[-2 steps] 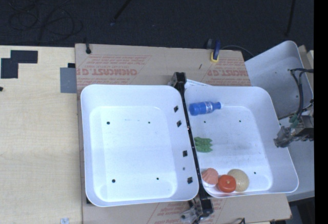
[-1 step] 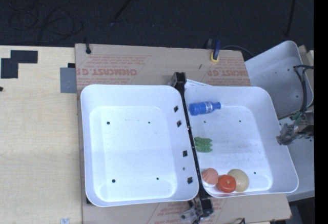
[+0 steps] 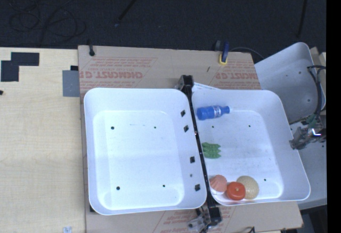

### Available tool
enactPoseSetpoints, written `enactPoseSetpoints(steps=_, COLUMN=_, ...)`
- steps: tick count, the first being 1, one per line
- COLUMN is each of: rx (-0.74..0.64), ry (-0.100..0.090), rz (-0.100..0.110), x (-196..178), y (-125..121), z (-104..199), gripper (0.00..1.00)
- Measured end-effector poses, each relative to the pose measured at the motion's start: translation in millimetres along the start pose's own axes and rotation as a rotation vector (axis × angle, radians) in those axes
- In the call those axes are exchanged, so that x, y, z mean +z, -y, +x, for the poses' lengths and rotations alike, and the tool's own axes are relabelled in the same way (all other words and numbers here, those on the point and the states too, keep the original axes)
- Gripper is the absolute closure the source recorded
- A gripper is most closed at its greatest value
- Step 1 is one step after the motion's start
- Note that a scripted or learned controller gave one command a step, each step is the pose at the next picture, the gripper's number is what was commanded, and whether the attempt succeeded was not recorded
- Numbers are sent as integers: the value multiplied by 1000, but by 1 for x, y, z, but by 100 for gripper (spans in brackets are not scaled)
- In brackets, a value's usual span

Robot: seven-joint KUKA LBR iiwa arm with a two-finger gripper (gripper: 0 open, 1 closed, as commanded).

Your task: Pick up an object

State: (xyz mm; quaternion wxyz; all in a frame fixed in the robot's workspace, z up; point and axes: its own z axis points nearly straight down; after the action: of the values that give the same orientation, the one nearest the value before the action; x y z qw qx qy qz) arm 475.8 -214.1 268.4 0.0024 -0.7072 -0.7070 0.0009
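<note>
The right bin (image 3: 266, 104) holds a blue bottle (image 3: 213, 112) lying on its side near the back left corner. A small green object (image 3: 211, 150) lies by the left wall. In the front left corner sit a pink round piece (image 3: 218, 183), a red round piece (image 3: 235, 191) and a beige ball (image 3: 249, 186), all touching. My gripper (image 3: 305, 137) is at the far right, just outside the right bin's right rim and well away from every object. Nothing shows in it.
The left bin (image 3: 133, 99) stands beside the right one, with a black divider strip (image 3: 194, 141) between them. A grey arm link (image 3: 290, 77) hangs over the back right. Cardboard lies under both bins, and a pale wooden bench stretches to the left.
</note>
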Motion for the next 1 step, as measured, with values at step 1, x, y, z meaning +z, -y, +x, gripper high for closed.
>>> enactPoseSetpoints(steps=1, rx=0, ry=-1, rz=2, x=47, y=1, z=2, gripper=100)
